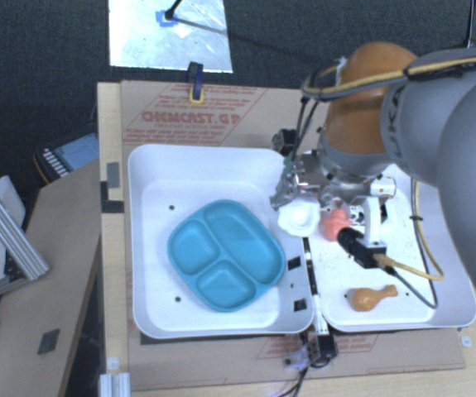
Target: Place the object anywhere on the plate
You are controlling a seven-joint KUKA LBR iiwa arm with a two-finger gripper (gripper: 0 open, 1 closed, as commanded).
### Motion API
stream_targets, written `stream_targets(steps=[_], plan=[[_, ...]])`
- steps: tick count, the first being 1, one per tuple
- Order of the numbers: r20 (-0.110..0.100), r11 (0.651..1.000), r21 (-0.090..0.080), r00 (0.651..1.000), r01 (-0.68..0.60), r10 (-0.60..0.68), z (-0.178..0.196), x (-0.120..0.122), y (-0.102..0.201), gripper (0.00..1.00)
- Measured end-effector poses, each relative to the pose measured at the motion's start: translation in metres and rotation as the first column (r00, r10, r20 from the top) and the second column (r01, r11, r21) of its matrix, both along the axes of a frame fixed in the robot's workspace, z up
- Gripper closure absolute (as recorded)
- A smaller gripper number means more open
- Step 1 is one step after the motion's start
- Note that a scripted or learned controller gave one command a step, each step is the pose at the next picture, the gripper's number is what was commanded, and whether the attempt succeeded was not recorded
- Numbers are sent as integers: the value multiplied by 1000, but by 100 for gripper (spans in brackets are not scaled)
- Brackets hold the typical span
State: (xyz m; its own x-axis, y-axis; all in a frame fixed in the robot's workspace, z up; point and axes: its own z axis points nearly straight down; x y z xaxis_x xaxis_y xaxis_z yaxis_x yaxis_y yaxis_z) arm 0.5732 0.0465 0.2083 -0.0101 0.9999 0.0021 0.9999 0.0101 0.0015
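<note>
The gripper (302,195) hangs over the far-left corner of the right bin (436,308), close to the seam where the two bins meet. The bulk of the arm (444,114) covers its upper part, and I cannot tell whether it is wide, narrow or holding anything.

Just below it, on its near side, sits a small white piece (297,218), and touching or nearly touching that on the right is a pink piece (334,224). The white piece looks like the thing the gripper is working on, since it lies right under the tool. Whether it is gripped or only resting on the bin floor is not clear. A tan drumstick (372,297) lies further toward the near edge of the same bin, well apart from the gripper, with its long axis running left to right and its thick end to the left.

The plate (225,255), blue with three compartments, rests in the middle of the left bin (151,308). The relation that matters is that the plate lies to the left of the gripper and slightly nearer, across the two bin walls. Its right rim is close to the white piece. If the piece is held, a short carry leftward, lifted clear of both rims, should bring it over the plate's right side.
</note>
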Motion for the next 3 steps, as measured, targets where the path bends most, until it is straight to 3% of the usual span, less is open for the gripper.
stream_targets(steps=[2, 3], plan=[[3, 1000, 1, 1000, 0, 0, 25, 22, 102, 100], [-2, 1000, -2, 1000, 3, -3, 6, 25, 102, 100]])
